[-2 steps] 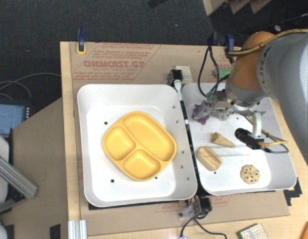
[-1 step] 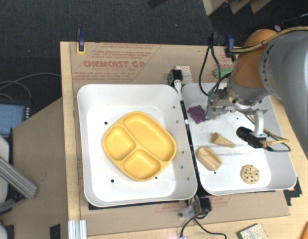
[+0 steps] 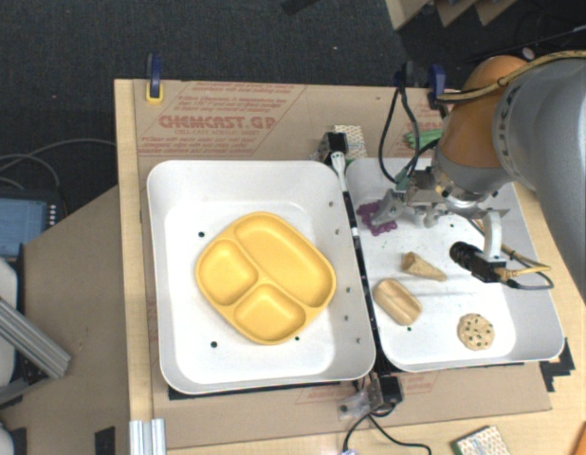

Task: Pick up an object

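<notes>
**Bench** (image 3: 132, 207): topped with a brown sheet bearing red lettering (image 3: 217, 119) along its far edge. Carries two shallow white bins, side by side, inner edges touching.

**Left bin** (image 3: 170, 254): white, with rounded corners.
- Yellow divided plate (image 3: 265, 278): three compartments. Lies flat around the bin's middle, turned at a slant to the bin's edges, apart from all four walls.

**Right bin** (image 3: 530, 330): white, holding four loose pieces.
- Purple piece (image 3: 376, 216): small and irregular. Close to the bin's left edge, towards its far left corner. Nearest of the four to the gripper, so taken as the task's thing.
- Tan wedge (image 3: 424, 266): about the bin's middle, apart from the purple piece.
- Tan roll (image 3: 397, 301): oblong, by the left edge towards the near left corner. Just beside the wedge on its near side.
- Speckled round biscuit (image 3: 475, 331): towards the near edge, apart from the roll and the wedge.

**Gripper** (image 3: 413, 204): carried on a grey arm with an orange band (image 3: 473, 131). Placed over the far part of the right bin, just to the right of the purple piece.
- Claw state: cannot be told from this angle.
- Contact with the purple piece: likewise cannot be told.
</notes>
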Tool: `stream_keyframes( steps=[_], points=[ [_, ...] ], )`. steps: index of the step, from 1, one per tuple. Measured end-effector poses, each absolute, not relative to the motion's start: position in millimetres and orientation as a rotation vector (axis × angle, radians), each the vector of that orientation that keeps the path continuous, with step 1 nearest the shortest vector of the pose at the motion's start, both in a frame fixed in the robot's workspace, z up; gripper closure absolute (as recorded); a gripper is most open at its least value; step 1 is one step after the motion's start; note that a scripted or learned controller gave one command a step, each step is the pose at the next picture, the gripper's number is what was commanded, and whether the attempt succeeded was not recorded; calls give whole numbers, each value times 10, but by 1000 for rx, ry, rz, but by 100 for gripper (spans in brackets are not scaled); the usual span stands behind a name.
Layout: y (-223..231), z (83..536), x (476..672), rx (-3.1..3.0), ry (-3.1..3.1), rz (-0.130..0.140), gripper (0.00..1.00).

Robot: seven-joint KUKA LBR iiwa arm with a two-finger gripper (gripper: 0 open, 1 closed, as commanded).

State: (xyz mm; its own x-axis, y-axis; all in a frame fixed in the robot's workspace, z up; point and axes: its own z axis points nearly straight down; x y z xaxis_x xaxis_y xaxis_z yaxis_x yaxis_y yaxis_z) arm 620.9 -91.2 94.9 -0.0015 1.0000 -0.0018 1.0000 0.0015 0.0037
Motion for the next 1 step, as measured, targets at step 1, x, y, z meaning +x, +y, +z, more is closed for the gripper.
stream_keyframes(
  steps=[1],
  points=[
    [-937, 836, 5645, 2228, 2223, -6, 0]
  ],
)
